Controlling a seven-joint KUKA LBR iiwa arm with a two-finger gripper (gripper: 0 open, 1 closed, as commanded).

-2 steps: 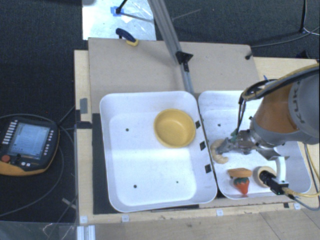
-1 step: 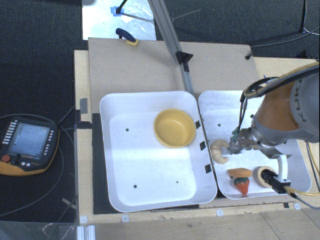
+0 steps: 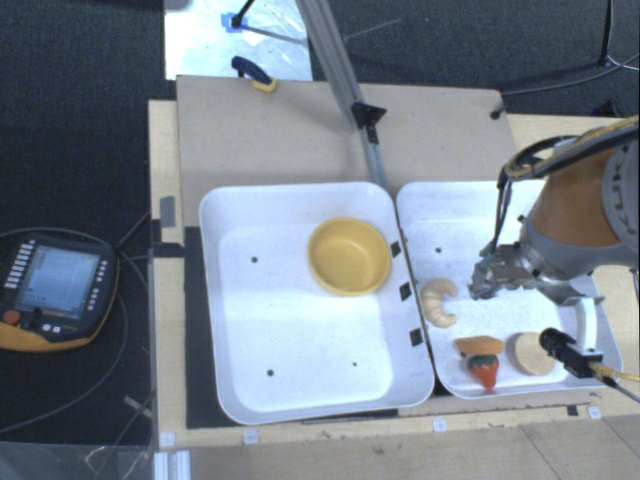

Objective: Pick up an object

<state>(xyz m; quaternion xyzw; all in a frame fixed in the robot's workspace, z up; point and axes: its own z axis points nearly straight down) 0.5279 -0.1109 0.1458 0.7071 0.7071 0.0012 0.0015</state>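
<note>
I hung my gripper (image 3: 484,280) low over the right bin (image 3: 450,203), just right of the croissant (image 3: 439,303) lying by the divider. From above I couldn't tell its state. To take the croissant cleanly, I judged I should shift left, centre over its curve, then descend, avoiding the strawberry (image 3: 484,369) nearby.
</note>
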